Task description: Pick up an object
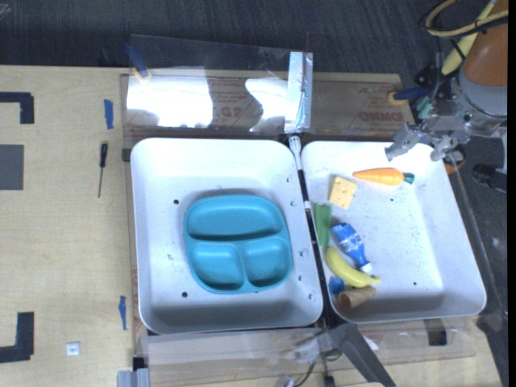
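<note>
— Pincer (426, 141)? State cannot be told; hangs over right bin (451, 240), at its 1 o'clock corner, nothing visibly held.
— Nearest item?
— Carrot (379, 176), at pincer's 8 o'clock, apart. Cheese wedge (342, 191), banana (348, 269) beyond; blue tray (238, 243) in left bin (153, 216).

text: none legible | cardboard strip (379, 107): red print, unreadable
</note>
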You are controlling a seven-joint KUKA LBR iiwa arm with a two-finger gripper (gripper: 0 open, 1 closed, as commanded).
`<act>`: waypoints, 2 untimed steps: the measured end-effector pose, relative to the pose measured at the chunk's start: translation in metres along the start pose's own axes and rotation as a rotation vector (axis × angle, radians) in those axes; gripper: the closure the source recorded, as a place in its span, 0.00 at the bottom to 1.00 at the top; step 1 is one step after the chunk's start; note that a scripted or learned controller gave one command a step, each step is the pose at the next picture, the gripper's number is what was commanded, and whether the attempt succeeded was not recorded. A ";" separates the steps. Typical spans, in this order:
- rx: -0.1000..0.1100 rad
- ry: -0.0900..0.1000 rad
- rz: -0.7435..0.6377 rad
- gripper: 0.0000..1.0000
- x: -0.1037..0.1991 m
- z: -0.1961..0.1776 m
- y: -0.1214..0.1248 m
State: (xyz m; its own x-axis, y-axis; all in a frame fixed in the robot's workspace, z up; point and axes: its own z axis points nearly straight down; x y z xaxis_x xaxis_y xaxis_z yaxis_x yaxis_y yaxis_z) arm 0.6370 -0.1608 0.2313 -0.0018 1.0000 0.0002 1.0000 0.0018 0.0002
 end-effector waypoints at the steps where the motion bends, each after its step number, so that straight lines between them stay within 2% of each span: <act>1: -0.009 -0.002 0.099 0.00 -0.004 0.131 0.020; 2: -0.003 0.000 -0.154 0.00 0.019 0.142 0.001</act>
State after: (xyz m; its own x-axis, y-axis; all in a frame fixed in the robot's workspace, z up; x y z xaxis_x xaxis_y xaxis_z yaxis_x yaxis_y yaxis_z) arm 0.6380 -0.1419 0.0890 -0.1554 0.9879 -0.0002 0.9879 0.1554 0.0027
